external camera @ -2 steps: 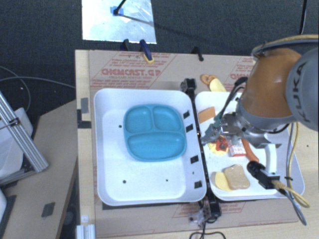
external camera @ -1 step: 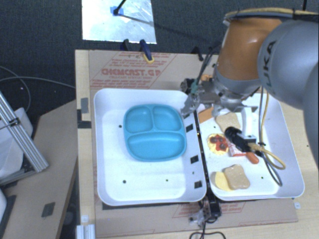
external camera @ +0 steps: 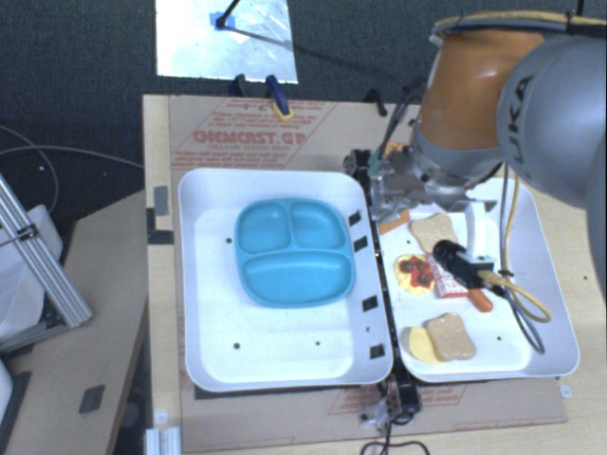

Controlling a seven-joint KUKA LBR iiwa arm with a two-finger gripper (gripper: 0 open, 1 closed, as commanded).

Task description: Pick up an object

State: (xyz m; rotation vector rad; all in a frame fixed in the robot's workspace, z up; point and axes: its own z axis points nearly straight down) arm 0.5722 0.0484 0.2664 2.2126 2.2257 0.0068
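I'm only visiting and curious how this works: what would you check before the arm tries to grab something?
1. Items lie in the right bin: ok, toast and red sausage among them.
2. Toast stands free: not ok, it touches a yellow piece.
3. Gripper near the items: ok, at the bin's far corner.
4. Gripper lined up on one item: cannot tell.
5. Blue plate out of the way: ok, in the left bin.

One fixed camera, above the bench, looks down at a slant — near enough that the left bin and right bin together span most of the frame.
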